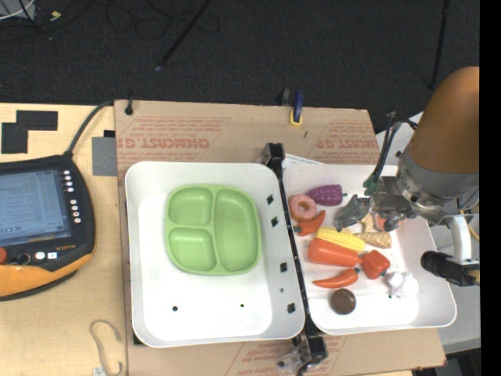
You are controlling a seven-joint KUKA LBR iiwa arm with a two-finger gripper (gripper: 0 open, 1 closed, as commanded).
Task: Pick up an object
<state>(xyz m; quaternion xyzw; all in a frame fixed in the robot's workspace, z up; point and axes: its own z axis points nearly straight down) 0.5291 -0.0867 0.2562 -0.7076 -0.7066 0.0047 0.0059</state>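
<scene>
The right bin (427, 312) holds several toy foods. A purple grape bunch (325, 193) lies at its back, with a pink donut (302, 206) and a red chili (311, 223) beside it. An orange carrot (332, 252), a yellow corn cob (340, 240), a red pepper (374, 263), a second red chili (335, 278), a brown round piece (342, 301) and a white crumpled piece (398, 283) fill the middle and front. My gripper (369, 216) hangs low over the bin's middle right, just above a tan piece (380, 240) and right of the corn.
The left bin (149, 304) bears a green divided plate (213, 229). A black divider with clips (286, 241) runs between the bins. A tablet pendant (39, 222) lies on the bench at far left. The arm's grey and orange body (446, 139) looms over the right bin's back corner.
</scene>
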